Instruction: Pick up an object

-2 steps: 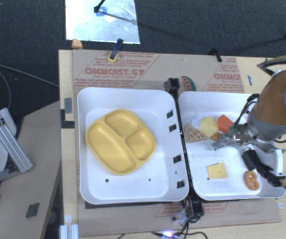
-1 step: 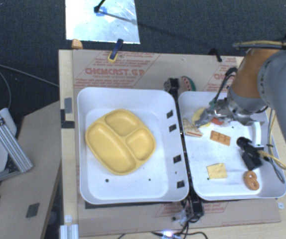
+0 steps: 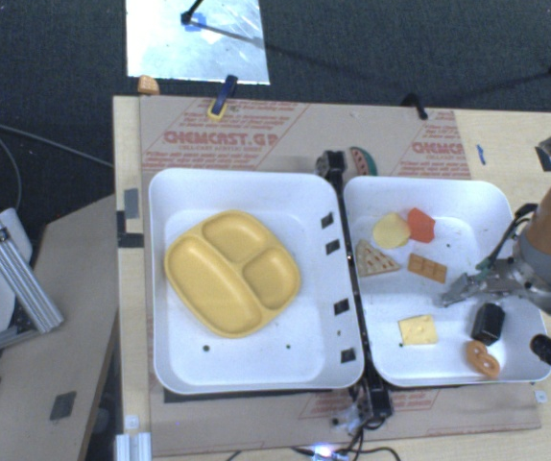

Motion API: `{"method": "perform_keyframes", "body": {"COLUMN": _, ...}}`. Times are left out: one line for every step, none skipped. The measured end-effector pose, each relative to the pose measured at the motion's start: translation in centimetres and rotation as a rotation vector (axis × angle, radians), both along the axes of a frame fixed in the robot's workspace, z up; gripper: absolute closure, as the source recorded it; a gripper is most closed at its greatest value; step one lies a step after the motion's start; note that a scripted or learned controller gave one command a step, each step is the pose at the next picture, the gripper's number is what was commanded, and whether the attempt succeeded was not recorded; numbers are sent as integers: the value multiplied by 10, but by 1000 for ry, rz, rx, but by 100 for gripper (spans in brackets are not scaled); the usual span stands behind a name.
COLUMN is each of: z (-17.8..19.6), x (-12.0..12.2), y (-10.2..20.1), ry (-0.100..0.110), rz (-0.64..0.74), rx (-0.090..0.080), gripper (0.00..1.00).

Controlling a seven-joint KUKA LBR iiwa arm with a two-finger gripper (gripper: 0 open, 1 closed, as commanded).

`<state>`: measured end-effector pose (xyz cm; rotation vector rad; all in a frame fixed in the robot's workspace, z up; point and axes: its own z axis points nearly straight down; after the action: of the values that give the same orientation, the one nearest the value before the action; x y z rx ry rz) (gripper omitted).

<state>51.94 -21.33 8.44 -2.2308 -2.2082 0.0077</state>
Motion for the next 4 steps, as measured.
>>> {"method": "perform_keyframes", "body": {"z": 2, "x": 81, "y": 26, "ry": -14, "rz": 19, "rx": 0, "gripper": 0}}
{"method": "perform_keyframes", "body": {"z": -1, "x": -39, "y": 4, "ry": 2, "rz": 3, "rx": 2, "gripper": 0}}
{"method": "perform_keyframes", "body": {"z": 56, "x": -3, "y": 65, "ry": -14, "rz": 21, "rx": 2, "gripper": 0}}
{"method": "perform_keyframes", "body": {"z": 4, "x": -34, "y": 112, "ry": -2, "rz": 17, "rx": 5, "gripper": 0}}
